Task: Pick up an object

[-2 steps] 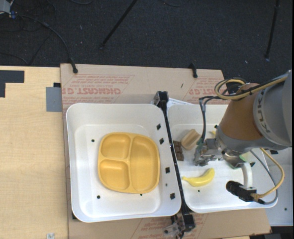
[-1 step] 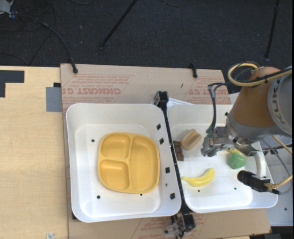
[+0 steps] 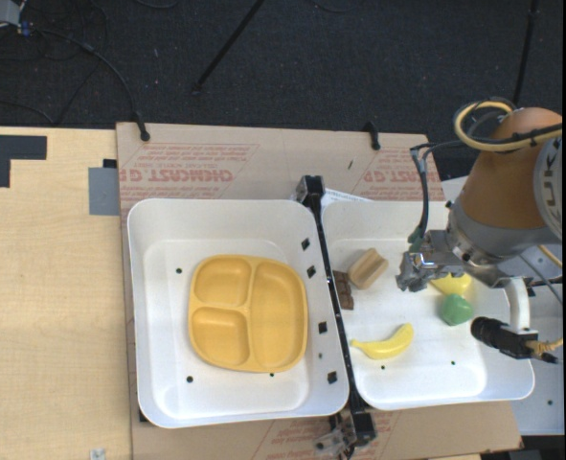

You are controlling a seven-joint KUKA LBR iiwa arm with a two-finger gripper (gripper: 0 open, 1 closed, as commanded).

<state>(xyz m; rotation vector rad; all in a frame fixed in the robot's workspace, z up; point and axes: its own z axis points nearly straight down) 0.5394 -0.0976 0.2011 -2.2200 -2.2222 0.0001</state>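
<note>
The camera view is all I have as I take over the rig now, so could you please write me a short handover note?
Gripper: low in the right bin; finger state unclear, nothing seen held.
Right bin: tan block left of the gripper, yellow banana near the front, green object and a yellow object beside the arm.
Left bin: yellow divided plate.
Done: no pick evident.
Left: grasp and lift one object.

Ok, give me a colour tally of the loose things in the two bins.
Yellow: 3 — divided plate in the left bin, banana, a yellow piece by the gripper
Green: 1 — green object
Tan: 1 — block
Total: 5
</note>
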